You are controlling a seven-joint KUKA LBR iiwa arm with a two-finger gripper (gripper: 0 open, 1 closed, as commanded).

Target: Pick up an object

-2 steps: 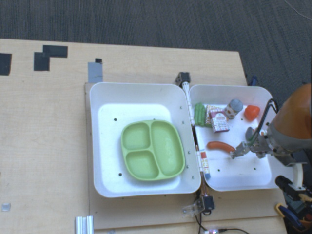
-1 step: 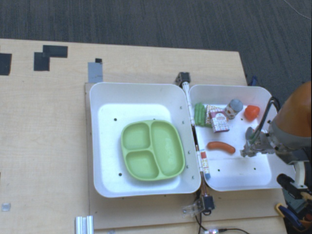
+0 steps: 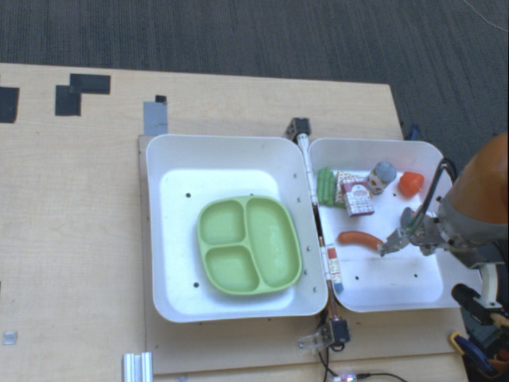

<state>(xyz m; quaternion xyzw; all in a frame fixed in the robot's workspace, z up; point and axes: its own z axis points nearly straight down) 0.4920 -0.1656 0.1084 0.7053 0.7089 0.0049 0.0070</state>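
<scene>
End effector [image 3: 388, 247] sat low in the right bin [image 3: 398, 293], tips beside the orange sausage-shaped toy [image 3: 359, 239]; finger state could not be determined. Green divided plate [image 3: 249, 245] occupied the left bin [image 3: 171, 213].

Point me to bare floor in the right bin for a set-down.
Free: the right bin floor along its near wall, below the orange-red item and the gripper. Crowded: the far half, with green item, carton, grey piece, orange piece.
</scene>
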